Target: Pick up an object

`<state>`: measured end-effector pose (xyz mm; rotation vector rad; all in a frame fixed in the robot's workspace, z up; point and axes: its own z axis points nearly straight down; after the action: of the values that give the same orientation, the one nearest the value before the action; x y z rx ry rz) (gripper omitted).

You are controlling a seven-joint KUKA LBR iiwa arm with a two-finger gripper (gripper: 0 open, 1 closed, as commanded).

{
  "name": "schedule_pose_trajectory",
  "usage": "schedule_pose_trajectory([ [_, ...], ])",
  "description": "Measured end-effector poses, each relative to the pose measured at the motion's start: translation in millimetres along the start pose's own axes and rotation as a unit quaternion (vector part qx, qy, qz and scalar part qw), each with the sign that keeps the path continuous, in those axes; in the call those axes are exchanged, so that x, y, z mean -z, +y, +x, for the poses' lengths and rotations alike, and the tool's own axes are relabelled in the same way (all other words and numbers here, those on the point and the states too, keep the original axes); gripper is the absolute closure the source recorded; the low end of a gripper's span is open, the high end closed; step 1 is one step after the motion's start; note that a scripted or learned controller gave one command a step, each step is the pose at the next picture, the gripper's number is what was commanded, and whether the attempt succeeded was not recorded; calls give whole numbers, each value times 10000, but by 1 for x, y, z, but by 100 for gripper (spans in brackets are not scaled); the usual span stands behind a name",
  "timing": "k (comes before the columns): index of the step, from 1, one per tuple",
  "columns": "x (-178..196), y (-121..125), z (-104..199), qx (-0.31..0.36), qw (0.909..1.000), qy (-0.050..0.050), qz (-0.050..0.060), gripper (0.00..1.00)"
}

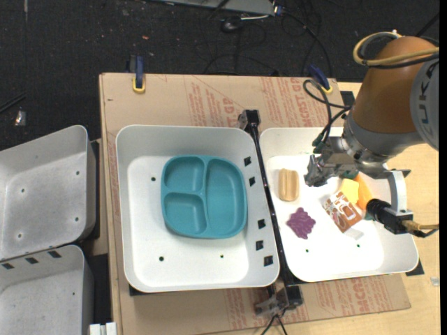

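The claw (316,172) hangs over the right bin (335,257), in its far half and a little left of centre; from this angle it cannot be told whether it is clenched or released, and nothing can be seen held in it. The grey arm (391,103) with its orange band reaches in over the bin's right edge and hides part of the far right corner.

Just left of the claw lies a tan bread roll (288,185), close to the bin's left edge, its long axis running from the far edge toward the near edge. On the claw's other side, a yellow-orange block (353,188) lies partly under the wrist. A red-and-white packet (342,211) touches that block on its near side and lies slanted, its long axis running from far left to near right. A purple grape cluster (302,222) sits near the bin's middle, between roll and packet but nearer the near edge, apart from both.

The left bin (140,257) holds a teal divided plate (204,196) at its centre. Both bins rest on the cardboard-covered surface (181,96).
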<state>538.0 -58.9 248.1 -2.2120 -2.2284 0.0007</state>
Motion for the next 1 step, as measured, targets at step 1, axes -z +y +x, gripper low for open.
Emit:
schedule_pose_trajectory([
  [1, 6, 8, 54, 3, 10000, -2, -12, 100],
])
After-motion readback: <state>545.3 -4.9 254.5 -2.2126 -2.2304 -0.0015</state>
